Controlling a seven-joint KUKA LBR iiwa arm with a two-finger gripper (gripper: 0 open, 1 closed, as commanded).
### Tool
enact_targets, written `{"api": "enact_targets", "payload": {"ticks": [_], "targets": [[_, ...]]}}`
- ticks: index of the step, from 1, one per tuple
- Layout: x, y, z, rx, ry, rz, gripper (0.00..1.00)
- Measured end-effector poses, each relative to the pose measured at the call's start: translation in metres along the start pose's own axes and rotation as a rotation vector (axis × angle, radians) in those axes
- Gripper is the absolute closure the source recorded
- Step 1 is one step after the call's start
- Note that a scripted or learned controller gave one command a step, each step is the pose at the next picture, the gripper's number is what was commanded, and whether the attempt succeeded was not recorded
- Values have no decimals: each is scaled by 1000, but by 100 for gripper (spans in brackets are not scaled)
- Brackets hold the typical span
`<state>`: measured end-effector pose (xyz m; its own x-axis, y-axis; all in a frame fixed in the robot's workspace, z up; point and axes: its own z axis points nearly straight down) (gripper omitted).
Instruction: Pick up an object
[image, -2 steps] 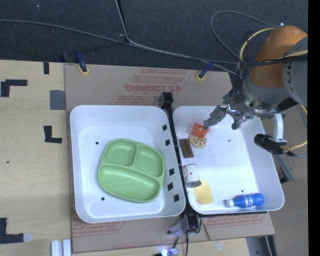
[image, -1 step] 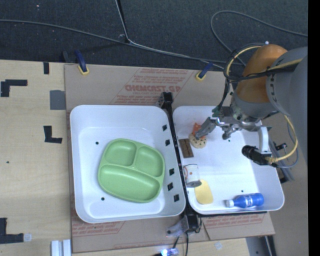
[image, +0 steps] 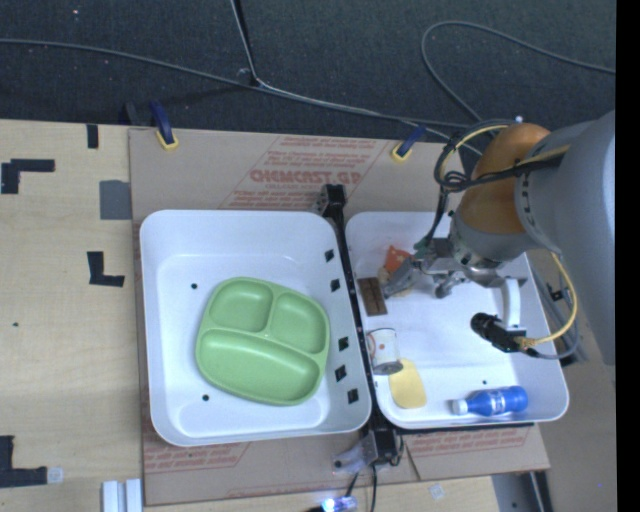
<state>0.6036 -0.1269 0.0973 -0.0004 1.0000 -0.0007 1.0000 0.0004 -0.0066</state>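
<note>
My gripper (image: 418, 284) is low in the right bin (image: 535, 300), near its back left part, and its fingers stand open. A small orange-red object (image: 396, 259) lies right beside the left finger (image: 397, 283), touching or nearly touching it, and is not between the fingers. A brown block (image: 372, 297) lies just left of the gripper by the bin's left wall. Further forward are a small white cup (image: 383, 347), a yellow piece (image: 407, 385) and a blue bottle (image: 492, 402) lying on its side.
The left bin (image: 165, 250) holds a green divided plate (image: 263, 340). A black divider (image: 343, 290) runs between the bins. The arm's grey body with its orange band (image: 500, 180) hangs over the right bin's back right; a black fitting with a yellow cable (image: 500, 332) sits at its right.
</note>
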Motion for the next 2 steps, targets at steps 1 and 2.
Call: {"api": "enact_targets", "payload": {"ticks": [1, 2], "targets": [[1, 0, 13, -6, -1, -1, 0], [0, 1, 1, -9, -2, -2, 100]]}}
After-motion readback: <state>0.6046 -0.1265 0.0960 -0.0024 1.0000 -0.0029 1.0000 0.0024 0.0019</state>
